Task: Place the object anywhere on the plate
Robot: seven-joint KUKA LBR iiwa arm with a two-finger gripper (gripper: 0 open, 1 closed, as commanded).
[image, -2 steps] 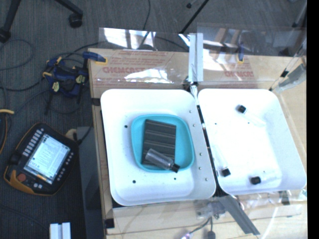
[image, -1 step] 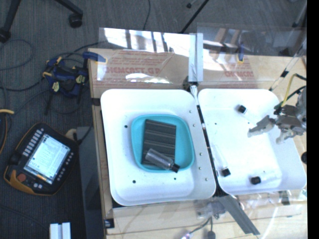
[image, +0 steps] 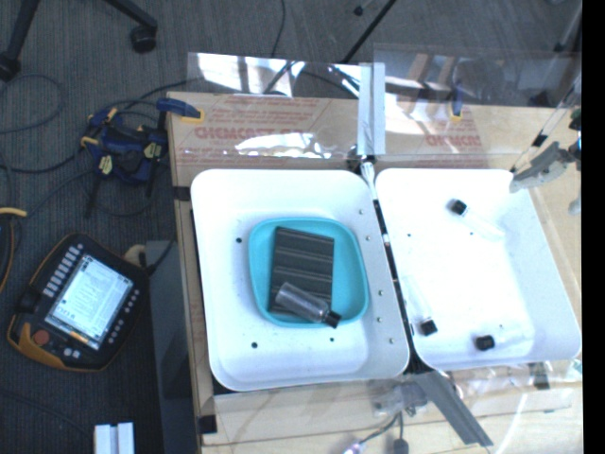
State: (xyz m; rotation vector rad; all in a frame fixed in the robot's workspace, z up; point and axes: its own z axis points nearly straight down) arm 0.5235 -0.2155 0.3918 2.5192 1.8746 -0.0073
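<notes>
1. We are seeing the gripper (image: pixel 543 165) hanging at the right edge of the frame, just above the upper right corner of the right bin (image: pixel 529 282). It is showing as a pale grey piece, tilted. Whether it is parted or closed, we cannot tell.
2. It is carrying nothing that we can make out, and it is staying well apart from the plate (image: pixel 260 253).
3. The blue plate is sitting in the middle of the left bin (image: pixel 217 348). A dark ribbed block (image: pixel 304 253) is lying on it.
4. A clear tube (image: pixel 304 303) with a black cap is lying on the plate, across the block's lower end, cap pointing right.
5. Three small black caps (image: pixel 457 207) are lying scattered in the right bin: one upper middle, two near the lower edge.
6. The bins are resting side by side on a brown bench (image: pixel 284 126), with clear panels standing at its top edge.
7. Dark carpet is surrounding the bench. A pendant (image: pixel 77 301) is lying at the lower left, and blue and yellow clamps (image: pixel 128 145) are lying at the upper left among cables.
</notes>
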